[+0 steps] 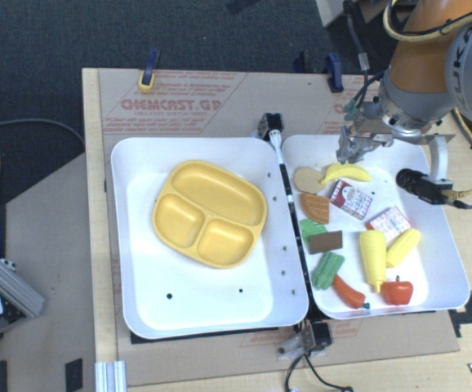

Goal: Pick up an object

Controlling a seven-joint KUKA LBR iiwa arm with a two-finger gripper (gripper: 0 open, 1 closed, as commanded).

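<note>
While tool (352, 155) hovers just above banana (345, 173) in right bin (452, 256), finger state unclear.

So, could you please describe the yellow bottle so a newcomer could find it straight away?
Look in the right bin, toward its near corner. The yellow bottle lies lengthwise beside the red tomato; unlike the corn cob leaning against it, it is smooth with a narrow nozzle.

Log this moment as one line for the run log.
task: pick up an object | gripper: low over right bin, just above banana | grasp: not seen | left bin: yellow divided plate
</note>
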